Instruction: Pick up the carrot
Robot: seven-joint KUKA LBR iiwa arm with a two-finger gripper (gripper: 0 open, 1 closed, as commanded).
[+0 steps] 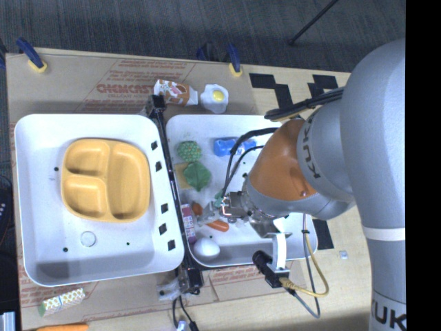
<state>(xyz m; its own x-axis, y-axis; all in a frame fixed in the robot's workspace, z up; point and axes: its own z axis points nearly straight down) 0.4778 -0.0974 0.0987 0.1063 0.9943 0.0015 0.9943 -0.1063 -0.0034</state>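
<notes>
I have the arm (324, 157) reaching in from the right over the right bin (207, 124), with the claw (226, 209) low over that bin's near-left part. From this angle the wrist hides too much, so I cannot tell how the claw stands.

The carrot (216, 225) lies on the bin floor just below the claw, a small orange piece; it looks very close to the claw's tip, but I cannot tell whether they touch. A second small orange-red bit (198, 209) lies just left of the claw. Just below the carrot sits a white egg-like thing (205, 248), near the bin's front wall.

Above and left of the claw is a leafy green vegetable (198, 175), with a paler green one (188, 149) beyond it. A blue block (225, 145) lies straight above the claw, near the arm's cable.

Well left of the claw, in the left bin (34, 185), rests a yellow divided plate (107, 178).
</notes>
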